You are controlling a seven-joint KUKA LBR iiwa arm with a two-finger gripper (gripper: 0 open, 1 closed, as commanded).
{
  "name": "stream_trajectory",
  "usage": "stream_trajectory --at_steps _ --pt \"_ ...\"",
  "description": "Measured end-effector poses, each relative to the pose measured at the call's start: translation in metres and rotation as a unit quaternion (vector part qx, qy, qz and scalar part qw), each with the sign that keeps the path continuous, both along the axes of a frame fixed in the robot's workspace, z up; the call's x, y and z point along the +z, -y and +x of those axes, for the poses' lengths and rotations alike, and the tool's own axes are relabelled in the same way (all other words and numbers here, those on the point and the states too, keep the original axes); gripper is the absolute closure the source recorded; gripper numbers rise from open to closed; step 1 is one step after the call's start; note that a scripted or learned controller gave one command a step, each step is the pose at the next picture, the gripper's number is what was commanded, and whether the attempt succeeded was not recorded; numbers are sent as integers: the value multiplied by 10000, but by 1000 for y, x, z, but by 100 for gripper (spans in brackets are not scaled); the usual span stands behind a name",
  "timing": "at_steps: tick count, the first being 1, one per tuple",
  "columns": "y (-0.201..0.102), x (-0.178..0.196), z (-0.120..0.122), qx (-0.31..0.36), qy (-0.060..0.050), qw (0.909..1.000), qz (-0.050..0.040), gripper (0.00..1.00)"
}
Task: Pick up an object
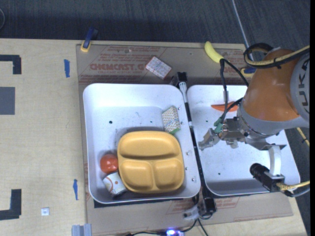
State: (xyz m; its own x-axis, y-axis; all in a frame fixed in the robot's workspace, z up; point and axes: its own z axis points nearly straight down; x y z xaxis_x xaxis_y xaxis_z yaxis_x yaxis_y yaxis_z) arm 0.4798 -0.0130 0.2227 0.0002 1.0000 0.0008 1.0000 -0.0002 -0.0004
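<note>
A pale wooden bench (39,146) carries a brown board (123,65), and on the board sit two shallow white bins side by side.

The left bin (98,102) holds four things. The biggest is one yellow divided tray (150,161), upside-down or face-up I cannot tell, lying in the bin's near half. Just beside the tray's left edge is one orange-red ball (109,162), and touching the tray's near left corner is one small white-and-orange cup-like object (113,183), lying tilted. Near the bin's right wall, just beyond the tray's far right corner, stands one small patterned packet (171,119).

The right bin (216,181) holds one flat orange piece (220,107) near its far side, partly hidden by the arm.

One grey arm (275,97) with an orange band reaches in from the right and bends down over the right bin. Its gripper (209,139) hangs low over the left part of that bin, near the wall shared with the left bin, pointing leftward. Nothing is visible between its tips, and whether it is spread or closed I cannot tell.

On the board beyond the bins lie one small patterned card (158,67) and one yellow curved object (213,52). One blue clip (88,37) sits at the board's far left corner.
</note>
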Motion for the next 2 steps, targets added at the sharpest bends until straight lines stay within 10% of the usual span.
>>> stream_trajectory --at_steps 2 --pt "0 0 0 0 0 10000 0 0"
